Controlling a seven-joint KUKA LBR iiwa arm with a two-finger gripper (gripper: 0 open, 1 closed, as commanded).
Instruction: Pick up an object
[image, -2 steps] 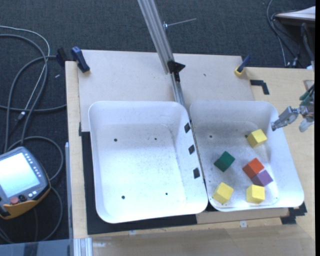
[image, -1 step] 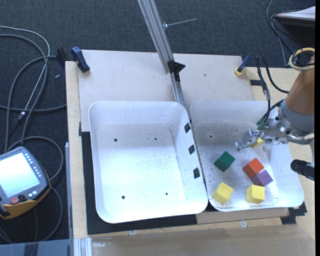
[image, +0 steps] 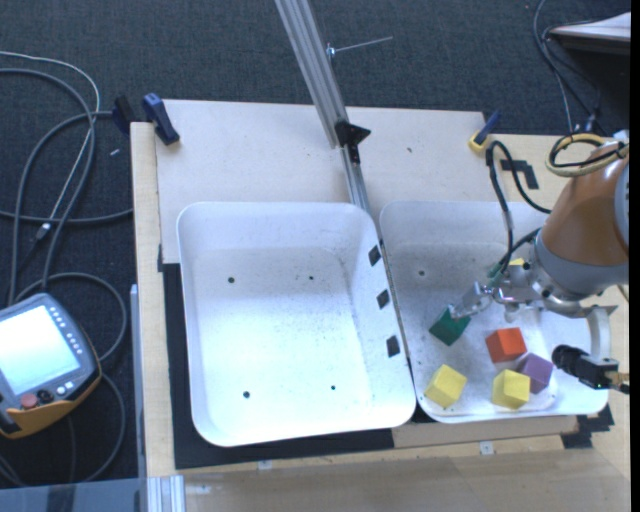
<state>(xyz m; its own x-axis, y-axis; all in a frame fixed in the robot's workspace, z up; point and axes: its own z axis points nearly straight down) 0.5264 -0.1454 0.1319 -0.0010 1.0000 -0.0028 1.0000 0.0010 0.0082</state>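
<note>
Several small blocks lie in the right bin (image: 420, 235): a green block (image: 449, 327), an orange block (image: 506, 344), a purple block (image: 537, 371), and two yellow blocks (image: 446, 385) (image: 511, 389) near the bin's front wall. My gripper (image: 468, 308) reaches in from the right, low over the bin. Its tip sits right at the upper right edge of the green block, which looks tilted. Whether the block is gripped is hidden at this angle.
The left bin (image: 200, 300) stands beside the right one, with black clips (image: 382, 298) on the shared wall. A metal pole (image: 320, 80) slants up from between the bins. Clamps sit on the bench's back corners, and a pendant (image: 40, 360) lies at far left.
</note>
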